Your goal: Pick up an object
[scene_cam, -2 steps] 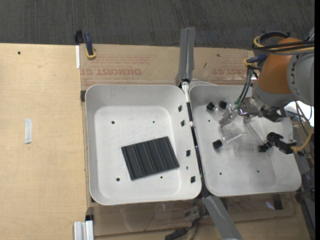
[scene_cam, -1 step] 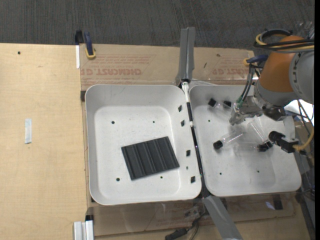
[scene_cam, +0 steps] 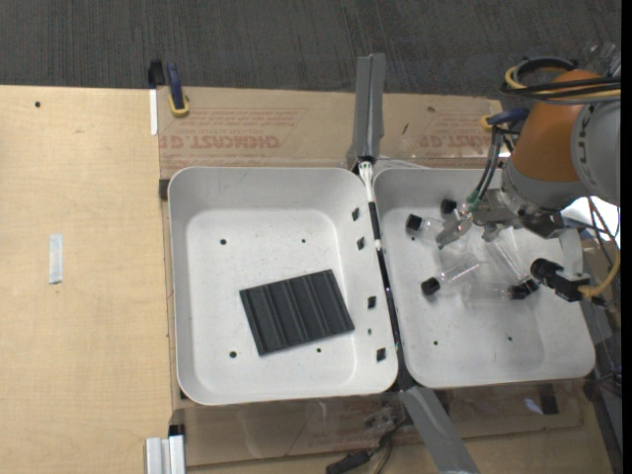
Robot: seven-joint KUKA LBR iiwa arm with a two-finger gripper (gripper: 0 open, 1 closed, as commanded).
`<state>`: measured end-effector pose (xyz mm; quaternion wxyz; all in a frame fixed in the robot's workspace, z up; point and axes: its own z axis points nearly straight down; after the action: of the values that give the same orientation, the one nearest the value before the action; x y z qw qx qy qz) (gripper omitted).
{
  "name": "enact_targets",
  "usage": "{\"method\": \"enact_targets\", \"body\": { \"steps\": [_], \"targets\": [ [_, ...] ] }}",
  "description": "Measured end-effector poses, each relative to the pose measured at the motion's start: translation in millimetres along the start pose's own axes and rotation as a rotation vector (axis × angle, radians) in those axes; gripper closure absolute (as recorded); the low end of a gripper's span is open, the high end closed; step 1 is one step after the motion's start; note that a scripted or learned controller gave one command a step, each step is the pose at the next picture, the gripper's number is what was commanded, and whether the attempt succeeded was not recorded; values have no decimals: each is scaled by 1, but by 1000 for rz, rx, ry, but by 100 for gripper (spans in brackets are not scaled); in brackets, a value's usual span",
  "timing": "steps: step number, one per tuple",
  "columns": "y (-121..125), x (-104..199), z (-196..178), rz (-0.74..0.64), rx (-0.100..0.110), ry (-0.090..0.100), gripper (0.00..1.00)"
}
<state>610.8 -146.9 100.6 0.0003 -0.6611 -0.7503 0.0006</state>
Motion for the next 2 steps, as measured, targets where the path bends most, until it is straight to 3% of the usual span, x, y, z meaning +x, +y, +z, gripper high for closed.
{"method": "enact_targets", "body": {
  "steps": [1,2],
  "targets": [
    [13,26,9,-62,0,0,0],
    [11,24,1,-60,4,1,100]
  ]
}}
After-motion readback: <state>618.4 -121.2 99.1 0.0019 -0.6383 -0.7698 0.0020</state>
